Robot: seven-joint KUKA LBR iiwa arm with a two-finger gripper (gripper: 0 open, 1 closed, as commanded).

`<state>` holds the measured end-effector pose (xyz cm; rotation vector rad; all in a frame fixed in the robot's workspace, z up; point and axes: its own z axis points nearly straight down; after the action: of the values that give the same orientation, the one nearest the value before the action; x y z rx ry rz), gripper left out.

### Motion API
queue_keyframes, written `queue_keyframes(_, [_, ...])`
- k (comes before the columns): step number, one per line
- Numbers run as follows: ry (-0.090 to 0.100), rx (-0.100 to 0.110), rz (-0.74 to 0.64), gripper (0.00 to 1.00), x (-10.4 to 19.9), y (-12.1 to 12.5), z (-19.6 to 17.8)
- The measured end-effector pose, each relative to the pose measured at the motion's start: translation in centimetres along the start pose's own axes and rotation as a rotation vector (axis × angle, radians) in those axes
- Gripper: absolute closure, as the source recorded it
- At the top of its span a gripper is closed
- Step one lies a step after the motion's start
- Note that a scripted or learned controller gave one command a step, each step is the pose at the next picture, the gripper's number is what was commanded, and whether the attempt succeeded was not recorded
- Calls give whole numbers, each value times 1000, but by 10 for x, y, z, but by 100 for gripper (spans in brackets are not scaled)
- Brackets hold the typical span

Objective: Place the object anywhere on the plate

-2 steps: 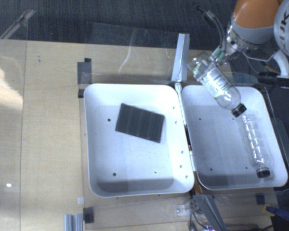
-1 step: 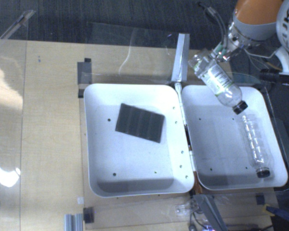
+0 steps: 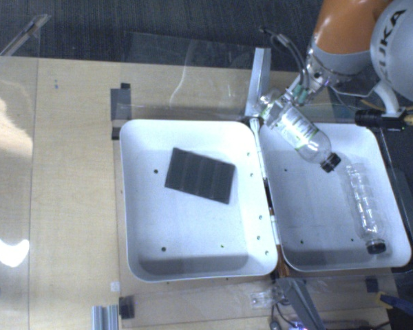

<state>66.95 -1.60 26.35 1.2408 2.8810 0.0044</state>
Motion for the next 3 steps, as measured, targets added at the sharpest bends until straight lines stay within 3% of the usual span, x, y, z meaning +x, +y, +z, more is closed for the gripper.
queue_keyframes(1, [1, 1, 106, 100, -1, -15, 78])
queue_keyframes(2, [-3, -3, -216, 100, 36, -8, 16])
queue_keyframes(3, [-3, -4, -534, 100, 51, 35, -15])
